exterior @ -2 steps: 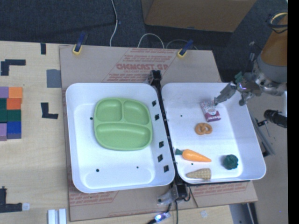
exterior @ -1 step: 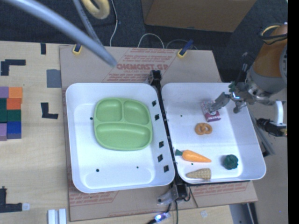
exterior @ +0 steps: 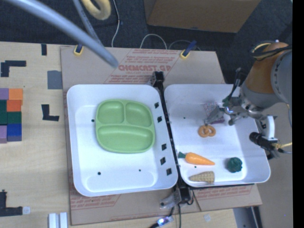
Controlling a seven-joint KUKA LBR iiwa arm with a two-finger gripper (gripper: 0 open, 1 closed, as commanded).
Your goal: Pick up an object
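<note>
The right bin (exterior: 190, 96) holds a small brown pretzel (exterior: 206, 131), an orange carrot (exterior: 198, 159), a tan waffle cone (exterior: 202, 176) and a dark green lump (exterior: 233, 164). My gripper (exterior: 215, 114) reaches in from the right and hangs low over the bin's upper middle, just above and to the right of the pretzel. A greyish shape at its tip is too blurred to name. The grey arm with its orange band (exterior: 263, 75) stands over the bin's right rim.
The left bin (exterior: 80, 175) holds a green divided plate (exterior: 126, 126). A black hinge strip (exterior: 164, 127) runs between the bins. Coloured blocks (exterior: 12, 115) lie on the bench at far left. A grey pole (exterior: 57, 18) crosses the upper left.
</note>
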